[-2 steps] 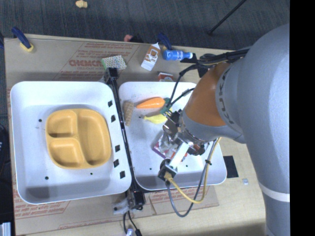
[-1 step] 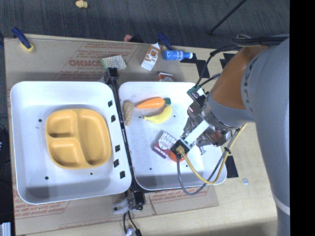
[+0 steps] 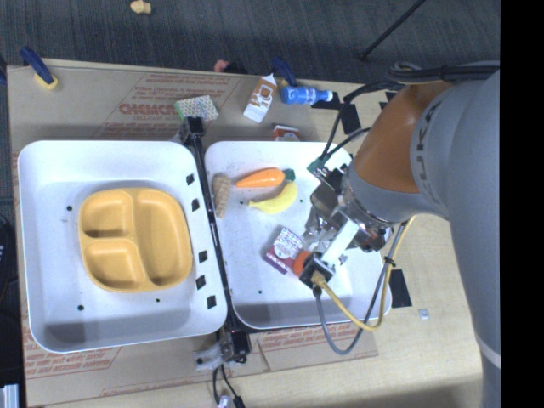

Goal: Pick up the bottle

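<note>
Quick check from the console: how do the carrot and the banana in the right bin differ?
The carrot is orange with a dark green tip; the banana is plain yellow. The carrot lies nearly straight and farther up the view; the banana curves beneath it, closer to the gripper. Both lie flat on the right bin's floor, side by side and roughly parallel.

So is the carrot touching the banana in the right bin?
Touching. The camera view shows the carrot lying along the top edge of the banana, with no white bin floor visible between them where they meet.

Even overhead light, soft shadows, slight blur.
</note>
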`<state>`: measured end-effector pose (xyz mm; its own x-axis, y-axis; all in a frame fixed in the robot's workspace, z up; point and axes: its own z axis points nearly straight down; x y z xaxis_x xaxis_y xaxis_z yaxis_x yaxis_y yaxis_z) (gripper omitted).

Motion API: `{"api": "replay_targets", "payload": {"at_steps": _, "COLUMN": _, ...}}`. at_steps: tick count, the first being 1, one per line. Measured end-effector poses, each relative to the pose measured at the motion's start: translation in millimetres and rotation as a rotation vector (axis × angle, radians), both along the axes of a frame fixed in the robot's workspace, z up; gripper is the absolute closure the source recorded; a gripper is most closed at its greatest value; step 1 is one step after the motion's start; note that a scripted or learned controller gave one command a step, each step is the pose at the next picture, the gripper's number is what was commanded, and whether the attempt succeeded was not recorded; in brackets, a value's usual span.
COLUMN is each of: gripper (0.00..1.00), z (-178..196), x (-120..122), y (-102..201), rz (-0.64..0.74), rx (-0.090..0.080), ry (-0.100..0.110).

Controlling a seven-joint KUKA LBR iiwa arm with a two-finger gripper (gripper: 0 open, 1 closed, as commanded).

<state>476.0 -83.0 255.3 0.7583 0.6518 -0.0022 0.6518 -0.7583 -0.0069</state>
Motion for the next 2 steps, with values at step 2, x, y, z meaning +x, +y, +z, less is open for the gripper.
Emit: {"api": "replay_targets", "payload": {"at_steps": 2, "gripper": 1.00, "z": -22.1, "x": -0.3, "y": -126.4, "rz": -0.358, "rx": -0.003, "ry": -0.001}}
